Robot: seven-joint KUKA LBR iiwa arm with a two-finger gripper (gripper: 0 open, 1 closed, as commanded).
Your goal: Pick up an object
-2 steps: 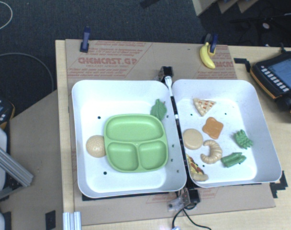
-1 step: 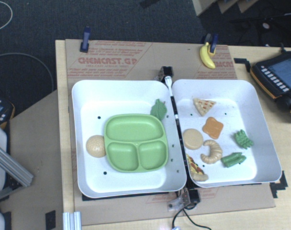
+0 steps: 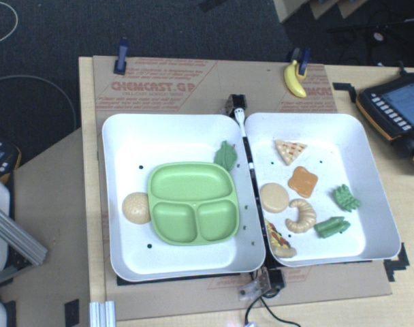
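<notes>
Right bin (image 3: 370, 157) is my side, I reach in from the right, so its pieces look the shorter trip; whether my fingers are apart or together I cannot tell.

Nearest edge of that bin: a flat red-and-yellow food piece (image 3: 278, 240) tight in the near-left corner against the wall; poor pick, I judge, wall blocks one side.

Next back: green pod (image 3: 331, 227), long axis roughly left-right, right end tipped slightly up; just beside the croissant (image 3: 302, 215), whether touching I cannot tell; I'd close across its short width, from the near and far sides.

Then the round cookie (image 3: 274, 197) touching the croissant's top-left; green leafy piece (image 3: 345, 197) apart from the rest, rightmost, likely the easiest target.

Further: orange toast (image 3: 303, 180); pizza slice (image 3: 289, 150), point facing the near side.

Left bin (image 3: 118, 155): green divided plate (image 3: 192, 201) with a round bun (image 3: 135, 208) touching its left rim, a green leaf (image 3: 226, 155) at its far-right corner; all beyond the divider, a longer reach.

Farthest: banana (image 3: 295, 80) on the counter (image 3: 193, 80), outside both bins.
</notes>
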